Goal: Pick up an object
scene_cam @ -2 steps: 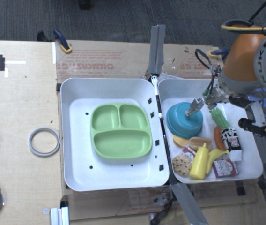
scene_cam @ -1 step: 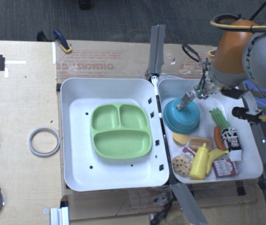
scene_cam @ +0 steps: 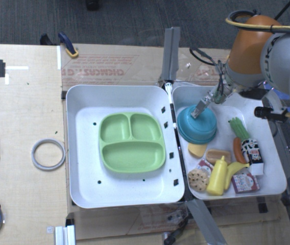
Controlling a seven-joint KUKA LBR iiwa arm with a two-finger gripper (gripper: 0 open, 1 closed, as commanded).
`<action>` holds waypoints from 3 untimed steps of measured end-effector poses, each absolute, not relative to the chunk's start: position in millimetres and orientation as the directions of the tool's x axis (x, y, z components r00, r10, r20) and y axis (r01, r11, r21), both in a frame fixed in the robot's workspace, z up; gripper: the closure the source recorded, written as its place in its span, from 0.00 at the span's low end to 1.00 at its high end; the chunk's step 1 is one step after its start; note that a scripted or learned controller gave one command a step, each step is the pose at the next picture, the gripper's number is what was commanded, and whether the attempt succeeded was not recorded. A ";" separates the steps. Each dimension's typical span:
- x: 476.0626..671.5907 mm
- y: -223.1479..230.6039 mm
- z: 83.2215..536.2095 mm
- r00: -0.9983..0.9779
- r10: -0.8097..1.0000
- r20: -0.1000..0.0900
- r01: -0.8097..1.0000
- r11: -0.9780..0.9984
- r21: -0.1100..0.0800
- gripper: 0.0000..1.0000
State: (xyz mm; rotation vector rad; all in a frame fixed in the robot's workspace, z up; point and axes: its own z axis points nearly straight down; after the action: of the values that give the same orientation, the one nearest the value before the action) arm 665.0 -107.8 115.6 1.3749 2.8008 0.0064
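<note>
Two shallow white bins sit side by side on a pale wooden surface (scene_cam: 22,111).

The right bin (scene_cam: 278,180) holds a cluster of toy food and kitchen items. At its upper left lies a round blue plastic bowl (scene_cam: 198,126), apparently upside down, touching the wall between the bins. The arm's pincer (scene_cam: 202,108) comes down from the upper right of the frame and ends over the bowl's top; whether its tips are spread or pressed together cannot be told, and nothing is seen between them.

Lower in this bin are a yellow squeeze bottle (scene_cam: 217,176), a round chocolate-chip cookie (scene_cam: 198,178), a yellow wedge (scene_cam: 197,149), a tan bun (scene_cam: 217,155), a green stalk-shaped vegetable (scene_cam: 239,128), an orange-red sausage (scene_cam: 238,150), a black-and-white carton (scene_cam: 251,151) and a small red packet (scene_cam: 244,182). Their printing is too small to read.

The left bin (scene_cam: 78,182) holds a light green plastic divided plate (scene_cam: 132,143) with three compartments.

Cardboard (scene_cam: 114,68) behind the bins carries faint red mirrored lettering, unreadable. A grey ring (scene_cam: 48,154) lies on the surface at the left.
</note>
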 end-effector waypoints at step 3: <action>575.7 -214.4 91.6 -0.350 0.937 0.002 0.937 0.350 0.000 0.00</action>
State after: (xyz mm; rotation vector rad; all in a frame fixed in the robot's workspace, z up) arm 575.7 -214.4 91.6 1.7912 2.5825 0.0022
